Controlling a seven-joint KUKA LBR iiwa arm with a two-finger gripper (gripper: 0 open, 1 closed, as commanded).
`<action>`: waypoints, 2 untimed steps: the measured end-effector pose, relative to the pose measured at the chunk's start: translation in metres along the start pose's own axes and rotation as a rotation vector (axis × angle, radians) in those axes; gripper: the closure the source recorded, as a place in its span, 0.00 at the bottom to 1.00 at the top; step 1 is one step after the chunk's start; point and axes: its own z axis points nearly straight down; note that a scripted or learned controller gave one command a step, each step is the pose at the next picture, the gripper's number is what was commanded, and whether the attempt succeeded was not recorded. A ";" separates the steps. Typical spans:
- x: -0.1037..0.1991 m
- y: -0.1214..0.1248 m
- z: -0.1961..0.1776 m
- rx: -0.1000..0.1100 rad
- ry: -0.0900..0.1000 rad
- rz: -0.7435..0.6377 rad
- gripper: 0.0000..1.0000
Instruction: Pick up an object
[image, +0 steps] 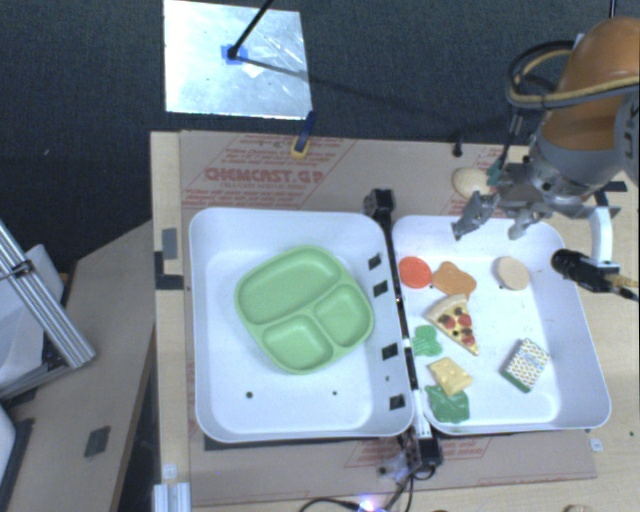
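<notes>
Nearest to the gripper (497, 214): a tan disc (513, 273), flat on the floor of the right bin (585, 345) near its far right corner. Likely light, stiff toy food, thin and smooth, so little edge to catch; best taken across its width with fingers pressed down to the bin floor, or skidding away is a risk. Better odds perhaps on the patterned block (526, 363), lower right in the same bin, standing taller and offering flat opposite sides. Toward the middle wall, more flat pieces: a red disc (415, 271), an orange piece (454, 279) just beside it, a pizza slice (454, 322) below, then green bits (447, 405) and a yellow cheese wedge (450, 375), crowded together and awkward to single out. In the left bin (225, 400), a green tray (304, 308), wide and shallow, graspable only at its rim. Above the right bin's far edge, fingers spread apart, pinching nothing.
</notes>
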 end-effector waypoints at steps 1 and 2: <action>0.000 0.002 -0.007 -0.011 -0.001 -0.002 0.00; 0.007 -0.005 0.042 -0.009 -0.001 0.000 0.00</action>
